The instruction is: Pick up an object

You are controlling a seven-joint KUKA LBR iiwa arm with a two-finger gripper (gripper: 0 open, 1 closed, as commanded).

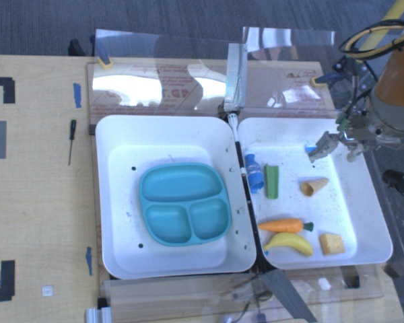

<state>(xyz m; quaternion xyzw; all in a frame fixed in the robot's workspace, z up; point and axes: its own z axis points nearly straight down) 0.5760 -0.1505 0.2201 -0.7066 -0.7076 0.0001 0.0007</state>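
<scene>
I am at the approach step, my gripper point(325, 147) hanging over the upper part of the right bin point(374, 247) with nothing between its fingers; how wide the jaws stand I cannot tell. The nearest candidate, a tan wedge point(314, 186), lies just below me, so I judge the next move calls for a short shift toward it and a drop.

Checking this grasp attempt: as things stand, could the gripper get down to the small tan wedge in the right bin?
Probably yes. The gripper hovers just above and right of the tan wedge, which lies alone on bare bin floor, apart from the green stick.
</scene>
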